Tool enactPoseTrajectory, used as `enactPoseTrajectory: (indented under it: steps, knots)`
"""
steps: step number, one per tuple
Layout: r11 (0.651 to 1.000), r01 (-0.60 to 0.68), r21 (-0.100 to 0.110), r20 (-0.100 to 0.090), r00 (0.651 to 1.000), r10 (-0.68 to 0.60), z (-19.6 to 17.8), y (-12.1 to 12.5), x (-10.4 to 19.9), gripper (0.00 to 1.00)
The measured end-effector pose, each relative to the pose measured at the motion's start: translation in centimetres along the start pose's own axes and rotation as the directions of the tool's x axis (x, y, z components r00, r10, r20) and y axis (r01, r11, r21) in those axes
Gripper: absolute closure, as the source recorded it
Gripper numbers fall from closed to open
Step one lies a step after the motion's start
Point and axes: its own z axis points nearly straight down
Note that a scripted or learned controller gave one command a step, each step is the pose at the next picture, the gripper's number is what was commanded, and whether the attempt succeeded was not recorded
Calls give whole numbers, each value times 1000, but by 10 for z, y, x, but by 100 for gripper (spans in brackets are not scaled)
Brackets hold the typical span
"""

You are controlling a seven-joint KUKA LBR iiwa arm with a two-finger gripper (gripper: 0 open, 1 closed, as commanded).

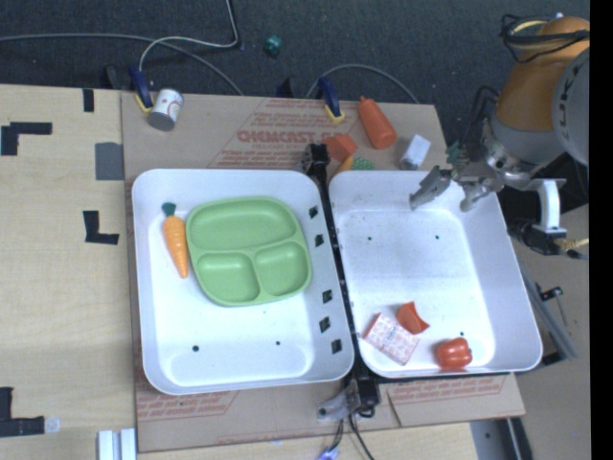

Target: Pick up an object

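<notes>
- Your two-finger gripper (449,187) hangs over the far right corner of the shallow white right bin (433,247), its fingers spread wide with nothing between them.
- The likeliest targets lie along that bin's near edge: a small red-orange wedge piece (412,316), a pink-and-white patterned packet (391,339) touching it, and a rounded red tomato-like toy (454,354).
- All three sit well apart from the fingers, toward you and slightly left.

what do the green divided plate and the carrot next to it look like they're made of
Green divided plate: probably moulded plastic, one even pale green with soft rounded compartment edges and a dull sheen.
Carrot: looks like a toy, likely plastic or rubber, judging by its flat uniform orange and small solid green top; which of the two can't be settled.
</notes>
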Motion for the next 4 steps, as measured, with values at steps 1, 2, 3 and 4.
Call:
enactPoseTrajectory:
  steps: [1, 2, 3, 4]
  knots:
    - [1000, -1, 1, 0, 1000, 1, 56, -64, -13, 0]
    - [1000, -1, -3, 0, 1000, 1, 118, -114, 29, 0]
    - [1000, -1, -8, 3, 1000, 1, 117, -142, 49, 0]
    - [1000, -1, -8, 3, 1000, 1, 107, -141, 49, 100]
